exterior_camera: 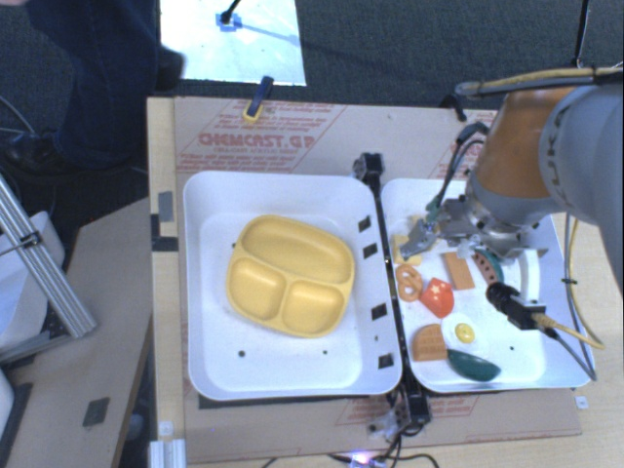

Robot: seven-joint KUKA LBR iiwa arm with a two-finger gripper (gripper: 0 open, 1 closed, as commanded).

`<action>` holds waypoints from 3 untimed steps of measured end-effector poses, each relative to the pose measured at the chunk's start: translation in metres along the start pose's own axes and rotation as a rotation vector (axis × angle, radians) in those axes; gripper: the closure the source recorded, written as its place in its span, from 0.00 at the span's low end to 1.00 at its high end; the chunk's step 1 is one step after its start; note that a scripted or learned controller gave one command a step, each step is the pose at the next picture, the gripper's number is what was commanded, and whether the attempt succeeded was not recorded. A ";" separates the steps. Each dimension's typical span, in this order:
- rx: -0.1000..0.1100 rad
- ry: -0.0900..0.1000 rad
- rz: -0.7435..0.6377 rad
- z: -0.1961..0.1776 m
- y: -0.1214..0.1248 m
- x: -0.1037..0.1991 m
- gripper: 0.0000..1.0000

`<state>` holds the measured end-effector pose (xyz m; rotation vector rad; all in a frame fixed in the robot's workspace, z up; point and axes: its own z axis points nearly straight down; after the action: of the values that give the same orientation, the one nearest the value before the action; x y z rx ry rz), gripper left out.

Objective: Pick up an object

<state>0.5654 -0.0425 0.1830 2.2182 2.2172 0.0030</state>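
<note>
My gripper [420, 236] hangs low over the upper left part of the right bin [558, 354]. Just below it a pale yellow piece [410, 254] peeks out, partly hidden by the gripper. Close by lie a pretzel [408, 281], an orange cracker [455, 269] and a red piece [438, 298]. Further toward the front are a fried egg [462, 333], a brown cookie [428, 343] and a dark green piece [475, 366]. Nothing can be seen held in the gripper.
The left bin [210, 359] holds a yellow divided plate [290, 274]. A black divider with clips [383, 261] runs between the two bins. The grey arm with its orange band [531, 154] covers the back right of the right bin.
</note>
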 end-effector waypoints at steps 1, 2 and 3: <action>-0.005 0.002 -0.009 -0.034 0.069 0.038 0.00; 0.009 0.004 -0.005 -0.018 0.010 0.060 0.00; 0.013 0.006 -0.011 0.000 -0.084 0.128 0.00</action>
<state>0.4817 0.0859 0.1826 2.2154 2.2390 -0.0052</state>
